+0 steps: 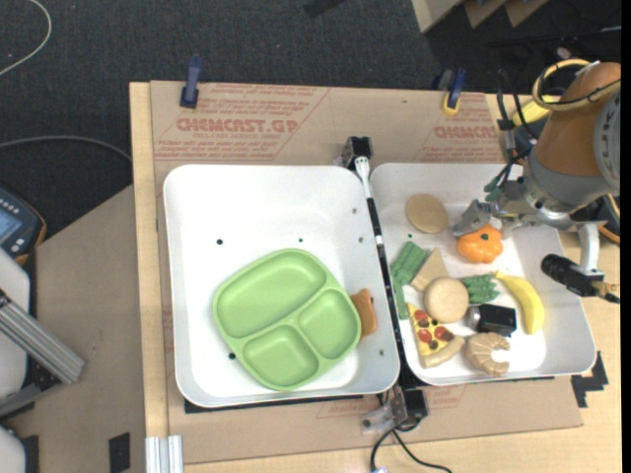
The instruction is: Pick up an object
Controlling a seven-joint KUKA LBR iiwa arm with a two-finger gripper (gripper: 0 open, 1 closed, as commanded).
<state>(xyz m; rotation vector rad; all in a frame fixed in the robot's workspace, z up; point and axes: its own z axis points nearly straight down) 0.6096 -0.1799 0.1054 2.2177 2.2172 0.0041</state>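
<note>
In the right bin [562, 361] lie several toy foods: an orange [480, 247], a tan round cookie [427, 213], a yellow banana [525, 301], a round bun [446, 300], a pizza slice [431, 333], a bread piece [488, 353], a black block [494, 317] and green pieces [407, 262]. My gripper [485, 220] hangs low over the bin's back part, right above the orange and to the right of the cookie. Whether it touches the orange is hidden by its own body.
The left bin [197, 205] holds a green divided tray [286, 316] and a small orange-brown piece [366, 312] at the tray's right edge. A black rail [373, 220] marks where the two bins meet. The arm [577, 136] fills the back right corner.
</note>
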